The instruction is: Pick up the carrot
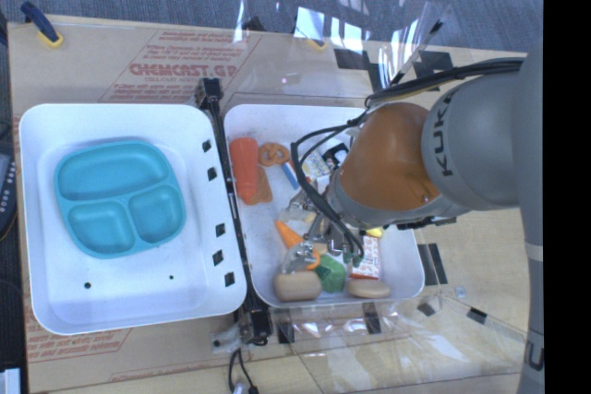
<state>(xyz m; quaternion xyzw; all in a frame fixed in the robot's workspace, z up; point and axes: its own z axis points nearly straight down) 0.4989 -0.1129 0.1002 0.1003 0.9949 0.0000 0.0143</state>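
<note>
Camera view, from above the bench: the grey KUKA arm, its orange band bulking over the right-hand bin, reaches in from the right edge with cables looping over its wrist. Its gripper hangs low over the front half of that bin, in among a clutter of toy food. Whether the gripper is spread or pressed together cannot be told from this angle, nor whether it pinches anything.

The carrot, a small orange wedge, lies near the middle of the right bin, its tip pointing toward the back-left corner and its other end hidden beneath the gripper. A green piece sits just beside the gripper, toward the front edge. Two tan lumps rest against the bin's front edge, with a red-and-white packet near the right one. A long red-orange cylinder lies along the left wall, a pretzel just beside it.

The left-hand bin carries a blue divided plate, toward its back-left.
</note>
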